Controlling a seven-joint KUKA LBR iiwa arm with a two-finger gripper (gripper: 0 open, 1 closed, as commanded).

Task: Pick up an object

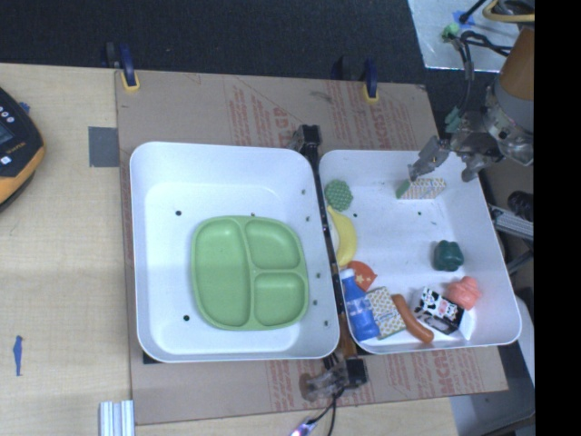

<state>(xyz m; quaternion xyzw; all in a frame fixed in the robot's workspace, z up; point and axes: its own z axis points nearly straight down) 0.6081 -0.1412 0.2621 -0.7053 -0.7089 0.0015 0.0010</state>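
At the near edge of the right bin [495, 271] lies a row of small things. A blue bottle [358, 309] is at the left, and beside it a flat speckled card [385, 312]. Then comes an orange sausage-like piece [414, 321], a black and white cow toy [441, 309] and a pink item [466, 291], all close together. Just behind the bottle there is a red-orange piece [362, 274], and a yellow banana [343, 232] lies along the left wall of this bin. A dark green object [447, 255] sits alone, more to the right.

The left bin [154, 243] holds a light green divided tray [248, 272], flat on the floor of the bin.

Farther back in the right bin there is a round green knitted piece [339, 193] near the left wall, and a small speckled rectangular sponge [422, 188] with a green end. The gripper [448, 163] hangs just above the far right part of this bin, near the sponge. Its two fingers appear spread apart, with nothing between them, though the view here is not very sharp.
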